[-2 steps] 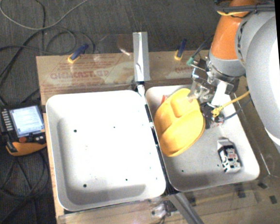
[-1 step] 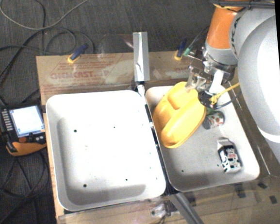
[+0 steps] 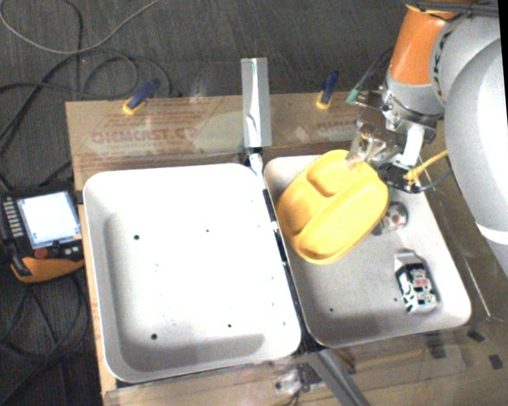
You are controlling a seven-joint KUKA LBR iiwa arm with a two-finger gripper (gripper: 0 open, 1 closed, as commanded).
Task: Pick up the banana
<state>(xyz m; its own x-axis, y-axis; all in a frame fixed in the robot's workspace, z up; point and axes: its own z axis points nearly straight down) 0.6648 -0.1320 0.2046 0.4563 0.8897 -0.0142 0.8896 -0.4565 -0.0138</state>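
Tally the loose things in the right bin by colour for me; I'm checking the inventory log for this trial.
Yellow: 1, the yellow divided dish leaning on the right bin's left side.
Black-and-white: 1, the small black-and-white object.
Grey-and-reddish: 1, the small round object beside the dish.
Total: 3

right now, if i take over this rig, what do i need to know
Tool: at the far right rim of the yellow divided dish in the right bin.
Also in that bin: a small black-and-white object and a small round item.
Banana: cannot tell where it is; possibly hidden by the dish.
Done: no banana picked up.
Left: find it, grasp, lift.
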